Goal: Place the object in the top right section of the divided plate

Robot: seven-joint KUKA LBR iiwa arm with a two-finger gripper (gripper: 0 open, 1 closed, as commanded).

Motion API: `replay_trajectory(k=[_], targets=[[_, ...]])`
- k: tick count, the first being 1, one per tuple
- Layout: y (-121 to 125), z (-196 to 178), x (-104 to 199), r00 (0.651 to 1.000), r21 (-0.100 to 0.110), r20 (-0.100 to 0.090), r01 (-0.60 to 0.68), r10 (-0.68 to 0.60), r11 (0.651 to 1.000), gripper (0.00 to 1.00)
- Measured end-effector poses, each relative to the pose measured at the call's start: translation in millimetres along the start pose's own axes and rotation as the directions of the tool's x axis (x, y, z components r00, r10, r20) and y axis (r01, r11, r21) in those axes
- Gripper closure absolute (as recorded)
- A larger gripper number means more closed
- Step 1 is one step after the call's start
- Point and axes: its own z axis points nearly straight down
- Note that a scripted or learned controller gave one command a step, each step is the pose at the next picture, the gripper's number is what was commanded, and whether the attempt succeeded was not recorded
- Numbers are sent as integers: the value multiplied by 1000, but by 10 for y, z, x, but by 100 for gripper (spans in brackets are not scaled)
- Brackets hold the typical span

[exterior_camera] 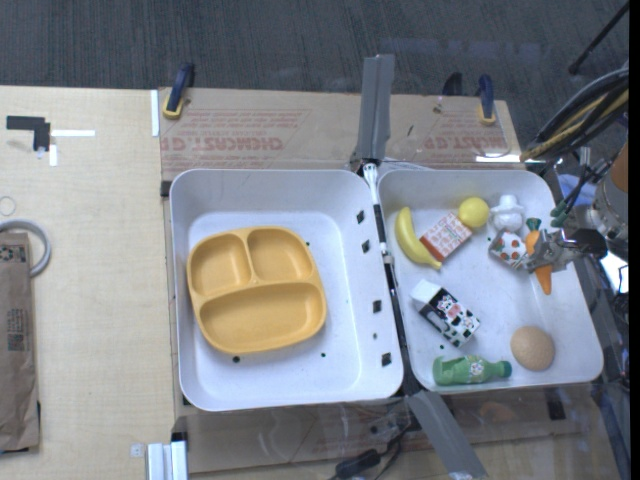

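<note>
A yellow divided plate lies in the left bin, with two small sections at the top and one wide section below. Its top right section holds nothing. My gripper is low at the right side of the right bin, directly over an orange carrot whose ends stick out above and below it. A white and red toy lies just left of the gripper. The gripper's body hides the middle of the carrot.
The right bin also holds a banana, a lemon, a small red and white box, a white garlic-like piece, a cow-patterned carton, a tan egg-shaped thing and a green bottle. A metal divider separates the bins.
</note>
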Motion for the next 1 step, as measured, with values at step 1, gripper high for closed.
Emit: replay_trajectory(k=[1], targets=[[-426, 1027, 324, 993, -1, -2, 120, -120, 993, 100]])
